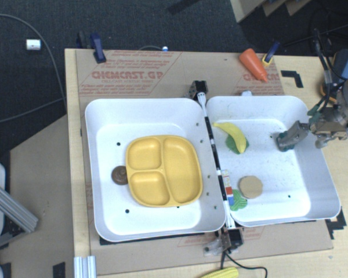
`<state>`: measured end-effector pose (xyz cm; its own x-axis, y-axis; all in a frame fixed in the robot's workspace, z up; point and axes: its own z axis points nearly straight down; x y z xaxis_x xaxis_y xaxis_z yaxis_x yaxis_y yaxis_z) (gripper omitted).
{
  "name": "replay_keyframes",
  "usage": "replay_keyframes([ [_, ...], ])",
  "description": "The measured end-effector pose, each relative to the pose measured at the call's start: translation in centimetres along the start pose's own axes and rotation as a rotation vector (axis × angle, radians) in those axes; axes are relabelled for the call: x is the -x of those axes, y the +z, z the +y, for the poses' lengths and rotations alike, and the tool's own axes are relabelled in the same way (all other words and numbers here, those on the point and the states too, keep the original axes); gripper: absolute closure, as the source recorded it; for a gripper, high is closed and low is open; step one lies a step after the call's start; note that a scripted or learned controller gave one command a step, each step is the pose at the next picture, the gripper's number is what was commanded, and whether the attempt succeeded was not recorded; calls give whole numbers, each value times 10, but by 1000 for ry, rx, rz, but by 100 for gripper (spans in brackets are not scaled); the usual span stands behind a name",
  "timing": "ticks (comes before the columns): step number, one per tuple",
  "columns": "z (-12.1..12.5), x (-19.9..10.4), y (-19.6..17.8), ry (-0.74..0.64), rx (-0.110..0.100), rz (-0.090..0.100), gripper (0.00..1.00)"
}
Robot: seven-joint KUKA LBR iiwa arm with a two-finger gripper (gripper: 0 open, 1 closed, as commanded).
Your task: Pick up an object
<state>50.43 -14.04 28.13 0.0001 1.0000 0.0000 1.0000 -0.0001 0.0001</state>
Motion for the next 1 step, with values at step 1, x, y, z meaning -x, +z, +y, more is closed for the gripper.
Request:
replay_keyframes([
  [1,27,-21,155,0,-2,1,0],
])
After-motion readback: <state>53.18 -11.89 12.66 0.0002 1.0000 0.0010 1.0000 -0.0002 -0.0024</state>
